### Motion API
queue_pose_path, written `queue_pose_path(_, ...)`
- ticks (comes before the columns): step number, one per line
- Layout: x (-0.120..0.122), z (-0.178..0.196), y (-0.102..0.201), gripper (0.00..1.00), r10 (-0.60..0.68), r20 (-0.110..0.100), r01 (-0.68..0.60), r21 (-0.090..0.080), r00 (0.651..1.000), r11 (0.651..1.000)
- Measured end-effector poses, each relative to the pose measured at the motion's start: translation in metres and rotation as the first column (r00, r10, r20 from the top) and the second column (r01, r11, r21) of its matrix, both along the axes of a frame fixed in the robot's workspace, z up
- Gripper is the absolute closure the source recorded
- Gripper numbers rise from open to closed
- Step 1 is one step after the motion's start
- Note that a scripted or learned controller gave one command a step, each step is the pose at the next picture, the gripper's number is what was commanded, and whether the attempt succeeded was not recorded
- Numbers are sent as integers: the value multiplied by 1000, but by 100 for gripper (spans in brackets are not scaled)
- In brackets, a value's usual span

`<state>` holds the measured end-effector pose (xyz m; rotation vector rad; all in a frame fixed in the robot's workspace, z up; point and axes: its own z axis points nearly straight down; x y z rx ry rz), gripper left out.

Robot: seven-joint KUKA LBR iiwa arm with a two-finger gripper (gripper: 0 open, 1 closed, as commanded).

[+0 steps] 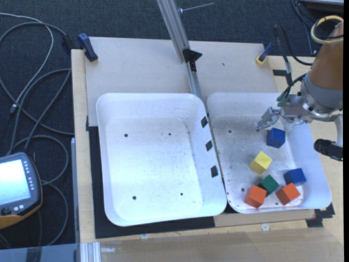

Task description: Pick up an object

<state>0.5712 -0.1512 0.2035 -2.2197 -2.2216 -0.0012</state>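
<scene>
Above the right shallow white plastic bin point(311, 162), the arm's metal pincer point(268, 120) hangs open and holds nothing, just beside a small blue cube point(276, 137).

We found no text, label, brand, number or sign that we could read anywhere in the view. The pendant point(16, 185) at the left edge had a lit screen, but it was washed out to a pale glow and we could read nothing on it.
</scene>
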Motion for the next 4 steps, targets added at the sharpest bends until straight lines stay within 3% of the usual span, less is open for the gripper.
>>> queue_pose_path(1, -33, -77, 27, 0, -1, 6, 1, -3, 1000, 1000)
queue_pose_path(2, -29, -58, 38, 0, 2, 4, -2, -1, 1000, 1000)
queue_pose_path(3, -71, -106, 42, 0, -2, -7, 2, 1, 1000, 1000)
queue_pose_path(4, -68, -94, 43, 100, 0, 2, 0, 0, 1000, 1000)
